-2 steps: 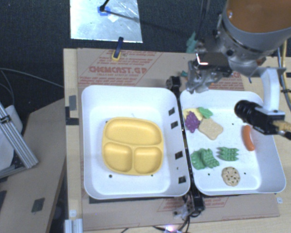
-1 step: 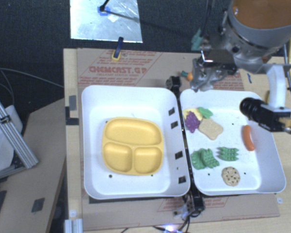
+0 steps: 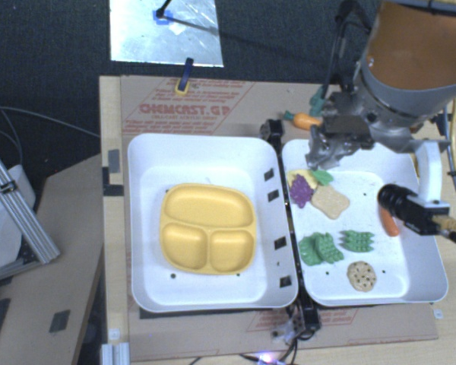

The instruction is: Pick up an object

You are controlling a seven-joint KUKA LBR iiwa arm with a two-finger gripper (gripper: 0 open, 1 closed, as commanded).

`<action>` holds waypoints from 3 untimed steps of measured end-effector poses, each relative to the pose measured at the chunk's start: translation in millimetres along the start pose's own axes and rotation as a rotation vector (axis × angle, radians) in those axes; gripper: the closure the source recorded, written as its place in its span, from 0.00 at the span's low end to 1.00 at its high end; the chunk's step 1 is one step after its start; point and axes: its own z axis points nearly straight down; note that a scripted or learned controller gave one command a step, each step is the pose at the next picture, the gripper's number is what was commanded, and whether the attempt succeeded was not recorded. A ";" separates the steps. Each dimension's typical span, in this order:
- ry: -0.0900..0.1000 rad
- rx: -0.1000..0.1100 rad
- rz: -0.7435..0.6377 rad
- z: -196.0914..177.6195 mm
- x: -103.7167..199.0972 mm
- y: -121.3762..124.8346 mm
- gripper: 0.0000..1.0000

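My gripper (image 3: 320,158) hangs over the back left corner of the right bin (image 3: 422,276), just above a yellow toy (image 3: 299,179) with a green leaf piece (image 3: 322,177). A purple grape bunch (image 3: 301,193) and a tan bread slice (image 3: 330,201) lie right in front of these. Two green toy vegetables (image 3: 320,249) (image 3: 356,240) and a speckled cookie (image 3: 362,275) lie toward the bin's front. An orange piece (image 3: 391,223) rests at the right side, partly hidden.
The left bin (image 3: 148,280) holds a yellow divided tray (image 3: 207,227). An orange carrot toy (image 3: 305,119) lies behind the right bin, on the cardboard. The arm's big body covers the back right of the scene.
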 end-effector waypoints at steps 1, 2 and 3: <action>0.000 0.000 0.002 85.3 -56.0 0.6 1.00; 0.002 -0.007 -0.007 69.8 -29.3 0.8 1.00; 0.002 -0.007 -0.008 55.2 15.3 0.6 1.00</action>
